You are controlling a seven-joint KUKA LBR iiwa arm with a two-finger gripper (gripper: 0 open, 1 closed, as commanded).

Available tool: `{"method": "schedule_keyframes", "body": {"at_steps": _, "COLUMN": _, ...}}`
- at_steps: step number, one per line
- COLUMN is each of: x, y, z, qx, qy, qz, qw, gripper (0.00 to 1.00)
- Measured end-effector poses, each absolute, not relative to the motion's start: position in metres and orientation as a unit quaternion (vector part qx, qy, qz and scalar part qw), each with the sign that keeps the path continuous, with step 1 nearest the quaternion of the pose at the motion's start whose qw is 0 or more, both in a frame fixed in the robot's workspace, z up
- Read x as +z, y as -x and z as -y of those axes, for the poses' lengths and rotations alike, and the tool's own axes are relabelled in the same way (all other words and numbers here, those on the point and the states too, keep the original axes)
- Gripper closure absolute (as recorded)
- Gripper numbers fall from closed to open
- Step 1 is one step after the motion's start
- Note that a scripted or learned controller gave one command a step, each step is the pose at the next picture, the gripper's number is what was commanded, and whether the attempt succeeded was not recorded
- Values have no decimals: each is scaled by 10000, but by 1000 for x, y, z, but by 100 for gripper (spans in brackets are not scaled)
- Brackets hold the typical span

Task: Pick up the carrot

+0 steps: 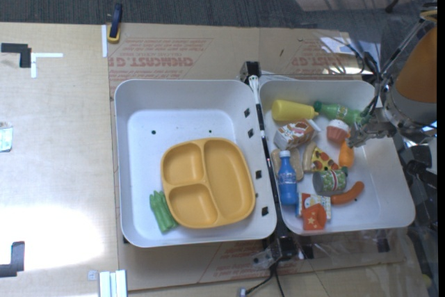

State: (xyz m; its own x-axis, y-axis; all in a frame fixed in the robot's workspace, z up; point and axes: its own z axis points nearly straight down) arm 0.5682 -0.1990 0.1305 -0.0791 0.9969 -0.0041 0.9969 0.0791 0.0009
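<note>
Reaching in from the right edge of the bench, arm over the right bin. Largest to smallest:

Bench (55,170): tan top, cardboard sheet under both bins.
Left bin (132,149): white, shallow, sits left of centre on the cardboard.
Right bin (389,198): white, its left wall touching the left bin's right wall.
Arm (417,73): grey with orange band, over the right bin's far right corner.
Yellow plate (207,182): three compartments, middle of the left bin, toward its near wall.
Green beans (161,211): near left corner of the left bin, just beside the plate's left rim.
Mustard bottle (292,110): lying flat by the right bin's far wall, left side.
Green bottle (338,110): lying flat by the same wall, just right of the mustard.
Blue bottle (286,177): along the right bin's left wall.
Sausage (347,193): near the right bin's near wall, right of a green can (329,181).
Carrot (345,151): orange, centre of the right bin, right side of the pile.
Gripper (358,134): tip just above the carrot's far end; open or closed: cannot tell. Contact with the carrot: cannot tell.
</note>
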Motion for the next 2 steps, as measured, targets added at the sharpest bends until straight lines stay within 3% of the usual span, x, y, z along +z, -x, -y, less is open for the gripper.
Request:
{"method": "schedule_keyframes", "body": {"at_steps": 1, "x": 97, "y": -538, "z": 145, "qx": 37, "qy": -5240, "qz": -8517, "qw": 65, "gripper": 100}}
{"method": "schedule_keyframes", "body": {"at_steps": 2, "x": 97, "y": -486, "z": 152, "qx": -1, "qy": -3071, "qz": -9516, "qw": 84, "gripper": 100}}
